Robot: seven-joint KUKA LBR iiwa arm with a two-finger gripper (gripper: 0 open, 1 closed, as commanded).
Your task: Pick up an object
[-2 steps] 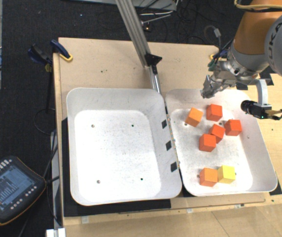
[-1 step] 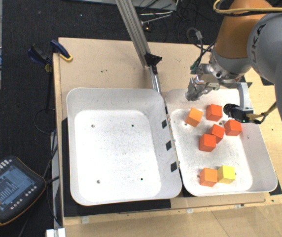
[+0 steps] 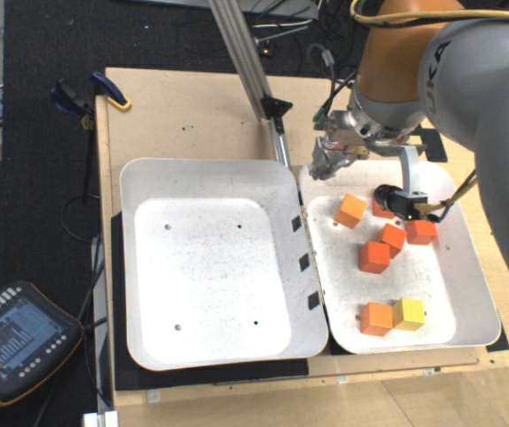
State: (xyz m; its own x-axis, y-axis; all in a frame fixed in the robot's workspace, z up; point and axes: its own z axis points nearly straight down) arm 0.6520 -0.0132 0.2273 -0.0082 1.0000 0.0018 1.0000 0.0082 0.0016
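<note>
The gripper (image 3: 327, 163) hangs over the far rim of the right bin (image 3: 468, 314), its jaws' spread impossible to tell, while the nearest light orange block (image 3: 351, 210) lies just inside that rim, so a descent may strike the rim.

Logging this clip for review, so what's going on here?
A grey arm with an orange band reaches in from the right, its gripper over the far-left corner of the right bin. That bin holds several blocks: a light orange one nearest the gripper, some darker orange ones mid-bin, and an orange block touching a yellow one near the front. No block can be seen in the jaws. The left bin sits alongside.
</note>
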